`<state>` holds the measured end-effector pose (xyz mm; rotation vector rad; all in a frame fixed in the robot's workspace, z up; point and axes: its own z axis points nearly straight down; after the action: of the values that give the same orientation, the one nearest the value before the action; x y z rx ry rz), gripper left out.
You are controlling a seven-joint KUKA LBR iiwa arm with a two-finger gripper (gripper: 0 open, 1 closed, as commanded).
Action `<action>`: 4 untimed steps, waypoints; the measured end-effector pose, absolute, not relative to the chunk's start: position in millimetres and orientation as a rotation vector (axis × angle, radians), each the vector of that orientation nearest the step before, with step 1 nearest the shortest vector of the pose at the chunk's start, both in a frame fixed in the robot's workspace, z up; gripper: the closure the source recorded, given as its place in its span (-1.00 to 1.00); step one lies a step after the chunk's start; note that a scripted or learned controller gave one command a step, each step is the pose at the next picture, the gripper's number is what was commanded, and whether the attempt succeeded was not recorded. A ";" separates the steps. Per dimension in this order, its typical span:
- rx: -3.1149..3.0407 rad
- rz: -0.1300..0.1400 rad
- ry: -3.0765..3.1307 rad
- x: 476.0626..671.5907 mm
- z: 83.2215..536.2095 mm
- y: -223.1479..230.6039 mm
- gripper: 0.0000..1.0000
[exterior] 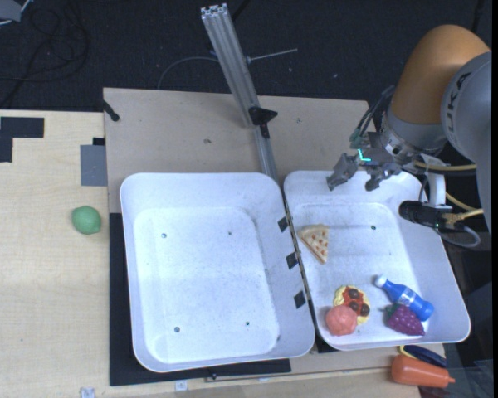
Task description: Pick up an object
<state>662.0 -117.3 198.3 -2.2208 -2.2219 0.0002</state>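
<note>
The gripper (358, 173) hangs over the far rim of the right bin (423, 243), its two fingers spread apart with nothing between them. No one object is named by the task, so the nearest candidate is probably the waffle wedge (315, 242), which lies toward the near side and to the view's left of the gripper, close to the wall shared with the left bin (199, 272). Its long axis runs roughly from the far left to the near right, with the point toward the near end. The floor of the bin between gripper and wedge is bare, so nothing stands in the way of a straight reach down and forward. The other pieces sit together in the near corner, well apart from the gripper: a blue bottle (405, 296) lying tilted, purple grapes (405, 320) just beside it, a small pizza (353, 299) and a pink fruit (341, 321) touching it. These crowd each other and would be harder to take singly. Outside the bins, a green ball (86, 220) rests on the worktop (33, 272) and an orange carrot (421, 374) lies past the near rim.
</note>
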 end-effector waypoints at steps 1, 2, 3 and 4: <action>-2.221 0.000 -2.222 662.0 198.3 -117.3 -1.00; -2.219 0.004 -2.219 665.4 151.8 -110.8 -1.00; -2.218 0.004 -2.221 667.8 107.8 -105.9 -1.00; -2.218 0.002 -2.223 667.5 90.3 -105.0 -1.00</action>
<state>667.5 -105.0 90.3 -2.2184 -2.2226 0.0019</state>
